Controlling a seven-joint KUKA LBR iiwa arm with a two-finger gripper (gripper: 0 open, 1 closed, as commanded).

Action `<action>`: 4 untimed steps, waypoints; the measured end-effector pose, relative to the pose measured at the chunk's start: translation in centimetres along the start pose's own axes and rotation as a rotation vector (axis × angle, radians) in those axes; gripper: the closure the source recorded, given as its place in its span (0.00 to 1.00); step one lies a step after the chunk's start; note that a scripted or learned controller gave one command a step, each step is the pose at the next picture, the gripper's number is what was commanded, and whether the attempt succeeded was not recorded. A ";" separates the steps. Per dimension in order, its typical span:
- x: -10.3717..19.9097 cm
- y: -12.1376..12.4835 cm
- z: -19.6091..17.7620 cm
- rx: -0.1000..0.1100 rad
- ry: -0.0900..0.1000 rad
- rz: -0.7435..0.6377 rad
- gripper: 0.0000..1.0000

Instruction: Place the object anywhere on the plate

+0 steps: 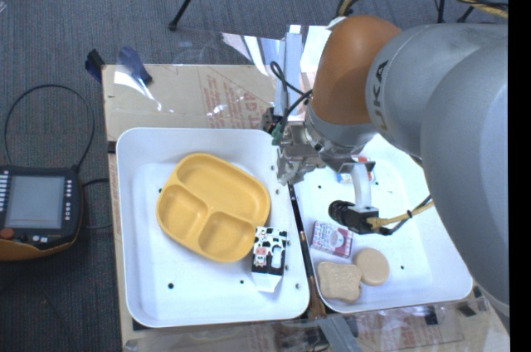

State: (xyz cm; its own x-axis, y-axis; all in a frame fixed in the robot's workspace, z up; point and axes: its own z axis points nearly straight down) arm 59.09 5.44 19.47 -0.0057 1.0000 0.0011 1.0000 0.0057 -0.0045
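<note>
Plate (212,206): we record a yellow plate with three compartments lying in the left white bin (141,176), left of frame centre. Just beside its lower right edge, a small black-and-white patterned carton (268,257) lies in the same bin, close to the plate's rim but not on it. In the right bin (431,276), at lower right, we note a red and white box (332,239), a slice of bread (339,281) and a round tan biscuit (372,266) grouped together. The gripper (292,162) hangs over the divide between the two bins, at frame centre, under the arm's orange band (353,68). We cannot tell its state from this angle. A handheld control pendant (37,205) lies on the floor at far left.
</note>
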 end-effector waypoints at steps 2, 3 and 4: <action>2.1 -11.7 1.2 0.007 -0.003 0.008 1.00; 6.6 -8.2 -2.8 -0.001 -0.001 0.003 1.00; 4.0 5.2 1.2 0.003 -0.004 0.008 1.00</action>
State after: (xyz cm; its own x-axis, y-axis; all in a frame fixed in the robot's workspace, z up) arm 64.27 9.45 18.28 0.0018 1.0000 -0.0027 1.0000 -0.0019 -0.0074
